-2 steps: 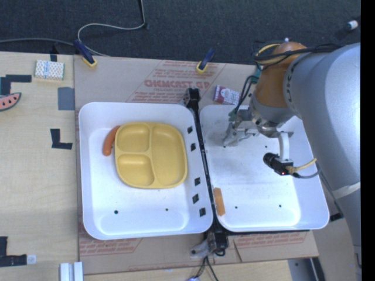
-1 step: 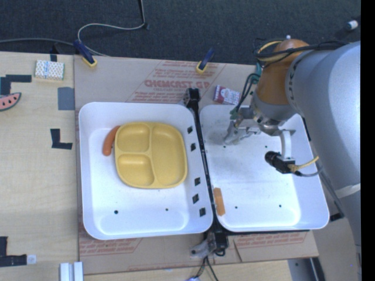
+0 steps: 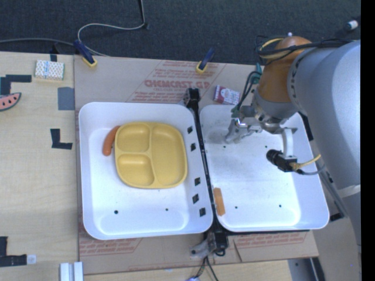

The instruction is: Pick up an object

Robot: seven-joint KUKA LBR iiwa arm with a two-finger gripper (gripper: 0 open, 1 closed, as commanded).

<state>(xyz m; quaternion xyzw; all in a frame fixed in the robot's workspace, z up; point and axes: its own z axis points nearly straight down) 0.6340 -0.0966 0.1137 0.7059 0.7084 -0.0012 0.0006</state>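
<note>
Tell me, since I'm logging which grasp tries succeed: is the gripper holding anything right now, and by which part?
Nothing is held. The gripper hangs over the right bin with nothing between its jaws; the orange piece lies apart at that bin's left edge.

A pale wooden table point(image 3: 35, 174) carries a printed cardboard sheet point(image 3: 170, 86) held by blue-and-yellow clamps point(image 3: 85, 52). Black tape marks point(image 3: 58, 139) dot the wood. Beyond lies dark carpeted floor point(image 3: 193, 10), crossed by a thin cable point(image 3: 111, 27).
</note>
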